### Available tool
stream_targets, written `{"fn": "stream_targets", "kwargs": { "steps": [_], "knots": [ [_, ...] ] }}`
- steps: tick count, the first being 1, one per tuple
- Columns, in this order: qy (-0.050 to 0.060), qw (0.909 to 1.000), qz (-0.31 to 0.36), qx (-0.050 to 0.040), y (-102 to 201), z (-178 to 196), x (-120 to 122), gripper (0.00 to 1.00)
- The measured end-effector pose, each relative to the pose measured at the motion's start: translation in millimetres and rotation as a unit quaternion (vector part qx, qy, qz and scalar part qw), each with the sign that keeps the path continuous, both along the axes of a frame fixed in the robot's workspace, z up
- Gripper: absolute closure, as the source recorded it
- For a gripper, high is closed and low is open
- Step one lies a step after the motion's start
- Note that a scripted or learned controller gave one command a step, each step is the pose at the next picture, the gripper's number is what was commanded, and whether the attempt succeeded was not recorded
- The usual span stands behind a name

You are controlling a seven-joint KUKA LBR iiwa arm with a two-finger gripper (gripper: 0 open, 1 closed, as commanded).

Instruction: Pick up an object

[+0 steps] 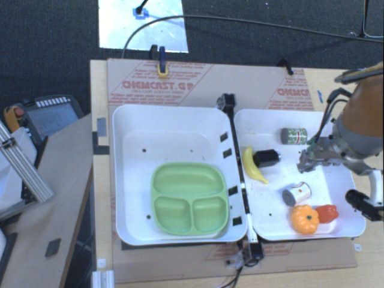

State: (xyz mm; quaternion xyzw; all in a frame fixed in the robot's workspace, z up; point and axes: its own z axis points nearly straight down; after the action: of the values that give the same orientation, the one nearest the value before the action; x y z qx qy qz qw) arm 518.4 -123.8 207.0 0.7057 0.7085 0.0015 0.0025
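The right bin (270, 233) holds a yellow banana (254, 165), a black block (266, 158), a green-labelled can (294, 136) lying on its side, a small white cylinder (297, 194), an orange pumpkin (305, 219) and a red object (327, 213). My gripper (308, 161) hangs over the right bin's middle, just above and to the right of the white cylinder and below the can. Nothing shows between its fingertips.
The left bin (129, 161) holds a green sectioned tray (189, 198). A black clip (227, 102) sits at the far end of the seam between the bins. A pendant and an aluminium rail (24, 167) lie on the side table at left.
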Motion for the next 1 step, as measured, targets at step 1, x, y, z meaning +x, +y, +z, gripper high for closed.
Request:
{"fn": "stream_targets", "kwargs": {
  "steps": [1],
  "knots": [
    [-0.001, 1.0000, 0.000, -0.0004, -6.8, 60.2, 7.5, 1.00]
  ]
}}
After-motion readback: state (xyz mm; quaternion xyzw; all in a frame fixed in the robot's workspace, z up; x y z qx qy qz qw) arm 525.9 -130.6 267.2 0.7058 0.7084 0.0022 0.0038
